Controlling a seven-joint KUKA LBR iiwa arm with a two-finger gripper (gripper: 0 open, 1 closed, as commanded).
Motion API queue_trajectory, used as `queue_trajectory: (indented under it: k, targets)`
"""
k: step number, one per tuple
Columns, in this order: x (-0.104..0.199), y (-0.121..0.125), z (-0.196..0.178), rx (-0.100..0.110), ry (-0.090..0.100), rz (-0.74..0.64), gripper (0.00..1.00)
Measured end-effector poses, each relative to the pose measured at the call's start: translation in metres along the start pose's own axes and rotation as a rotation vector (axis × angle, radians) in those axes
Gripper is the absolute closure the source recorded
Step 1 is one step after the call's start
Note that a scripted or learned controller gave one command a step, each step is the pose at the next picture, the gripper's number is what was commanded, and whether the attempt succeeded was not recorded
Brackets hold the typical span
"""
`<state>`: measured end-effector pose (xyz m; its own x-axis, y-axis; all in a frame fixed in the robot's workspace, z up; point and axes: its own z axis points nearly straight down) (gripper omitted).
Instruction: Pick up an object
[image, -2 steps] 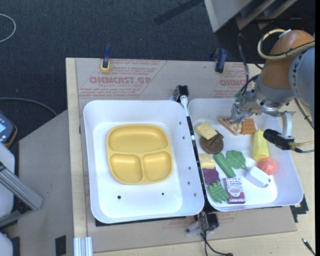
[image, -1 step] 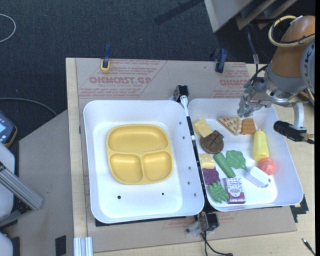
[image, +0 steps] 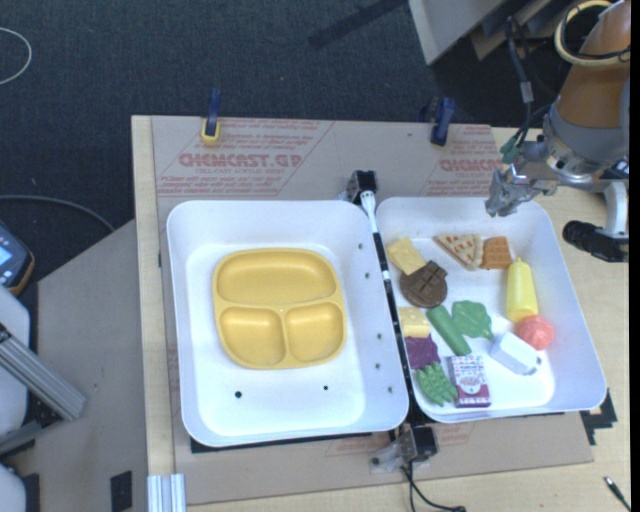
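**Approach step: gripper above the right bin's far rim, nothing picked**

Nearest the camera, the right bin carries the toy food the task offers. Along its near edge lie a small printed packet, a green leafy piece and a purple piece. Just beyond sit a white block touching a red ball, a broccoli-like green piece, a yellow cube and a yellow bottle. Farther in are a brown cookie, a pale yellow wedge, a pizza slice and an orange cracker.

The gripper hangs over the far rim of this bin, just beyond the cracker. I cannot tell whether its fingers stand apart or together; nothing shows between them. I judge this to be the approach, with no grasp begun. The next move calls for choosing 1 piece, coming down over it and closing. The cracker and pizza slice lie nearest, but both are flat, which may make the grip slip.

The left bin holds a yellow 3-part tray. Both bins rest on a board on the counter, with 2 clamps at its far edge. Dark floor lies beyond.
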<state>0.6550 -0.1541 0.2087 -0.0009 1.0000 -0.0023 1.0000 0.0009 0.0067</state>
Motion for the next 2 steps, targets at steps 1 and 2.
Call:
queue_trajectory:
  k: [1,2]
  targets:
    - [0.0,0.001,-0.017,0.002,0.001,0.0,1.0]
    - [0.041,-0.035,-0.027,0.01,0.004,-0.002,1.0]
